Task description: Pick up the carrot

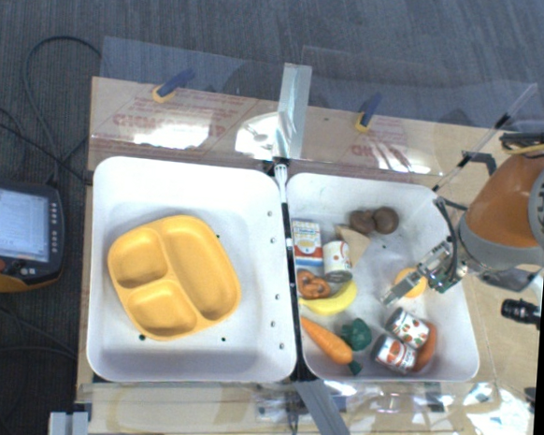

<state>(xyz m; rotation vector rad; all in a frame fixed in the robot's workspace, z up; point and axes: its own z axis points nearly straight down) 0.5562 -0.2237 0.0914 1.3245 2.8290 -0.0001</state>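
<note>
Reaching in from the right, the arm holds the gripper over the right side of the right bin, above a small yellow item. The gripper's state: cannot tell at this slant and resolution. Nothing is seen held.

The carrot lies in the same bin, near-left corner, orange, long axis running from far-left to near-right. Its near-right tip lies just beside a green toy; a banana sits just beyond it on the far side. The bin's left wall is close alongside.

The left bin holds a yellow divided tray. Other clutter in the right bin: two cans near-right, a carton, brown lumps at the far side.

Step judged: approach, pre-grasp. Gripper is well apart from the carrot, not yet aligned.

Next move calls for travel left and toward the near edge, a wrist turn so the closing direction crosses the carrot's short axis, then descent mid-body. Risk: crowding from banana, green toy and wall.
</note>
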